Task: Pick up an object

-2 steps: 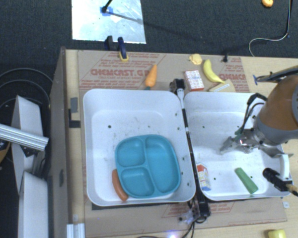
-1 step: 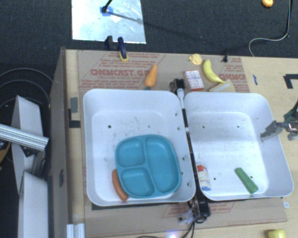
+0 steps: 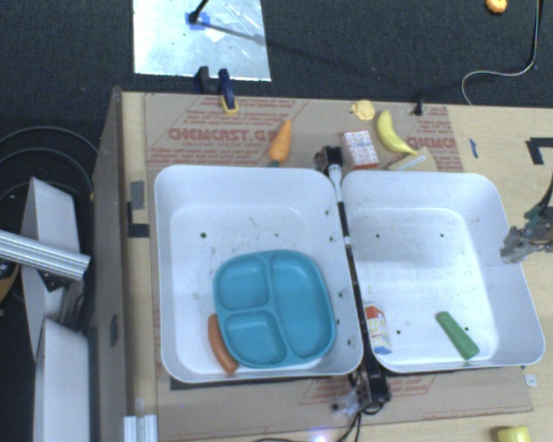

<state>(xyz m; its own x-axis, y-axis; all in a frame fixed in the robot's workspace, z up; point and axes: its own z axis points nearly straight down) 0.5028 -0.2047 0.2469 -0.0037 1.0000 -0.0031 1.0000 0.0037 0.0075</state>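
Observation:
The left bin [image 3: 175,247] holds a blue divided plate [image 3: 274,308] and, beside its lower left edge, an orange sausage-shaped piece [image 3: 221,343]. In the right bin [image 3: 484,210] a green stick-shaped object [image 3: 456,334] lies near the front right corner. A small red-and-white container [image 3: 377,327] rests against that bin's front left wall. My gripper [image 3: 521,245] hovers at the right rim of the right bin, well apart from the green object, and I see nothing in it.
Behind the bins on the cardboard lie a carrot [image 3: 279,141], a small box [image 3: 359,148], a banana [image 3: 392,133] and a yellow bit [image 3: 362,110]. A black strip [image 3: 343,228] runs between the bins. Cables hang at the far right.

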